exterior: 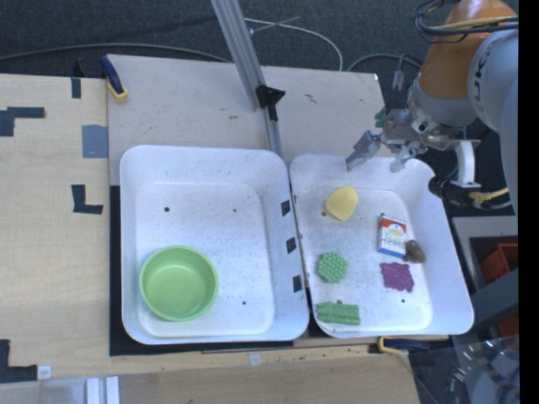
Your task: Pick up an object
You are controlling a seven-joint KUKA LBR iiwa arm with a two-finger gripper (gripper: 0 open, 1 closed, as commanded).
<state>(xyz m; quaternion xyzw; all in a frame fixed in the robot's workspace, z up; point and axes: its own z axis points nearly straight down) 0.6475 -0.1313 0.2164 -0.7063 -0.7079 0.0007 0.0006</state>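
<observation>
My gripper (379, 156) hangs open over the far rim of the right bin (446, 251), its two grey fingers spread apart with nothing between them. Just in front of it and slightly left lies a yellow lump (341, 203). Further toward the front are a small white, red and blue carton (392, 236) with a brown piece (413, 251) at its corner, a purple bumpy piece (397, 275), a round green bumpy piece (332, 266) and a flat green piece (338, 313) near the front rim.
The left bin (202, 162) holds a green bowl (178, 283) in its near left corner. A slanted metal pole (244, 49) stands behind the bins. Cables (303, 36) run across the bench at the back.
</observation>
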